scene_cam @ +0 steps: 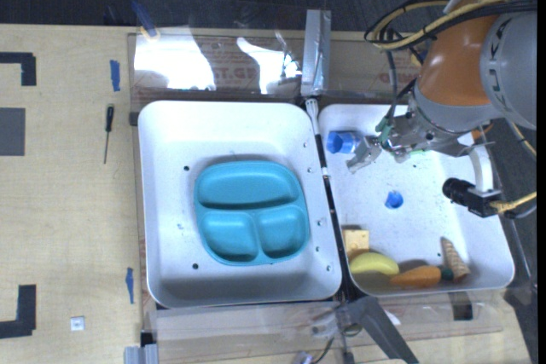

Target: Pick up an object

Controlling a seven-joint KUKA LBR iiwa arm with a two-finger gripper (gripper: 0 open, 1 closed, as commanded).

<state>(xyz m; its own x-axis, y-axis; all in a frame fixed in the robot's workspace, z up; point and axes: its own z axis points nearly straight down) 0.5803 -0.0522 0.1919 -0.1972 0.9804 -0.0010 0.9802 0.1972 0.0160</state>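
Two white bins sit side by side on the desk (60, 183). Left bin (162, 149): teal divided tray (251, 211). Right bin (490, 256): arm's gripper (368, 151) near the back-left corner, fingers slightly apart, nothing between them, just beside a blue cup (341, 142). Banana (374, 265), carrot (418, 275), small blue piece (393, 200) lie nearer the front.

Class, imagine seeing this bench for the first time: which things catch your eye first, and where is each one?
The turquoise divided tray stands out first, lying in the middle of the left bin. Next comes the arm's orange band at upper right, with the gripper reaching over the right bin near a blue cup. Along that bin's near edge sit a banana and a carrot.
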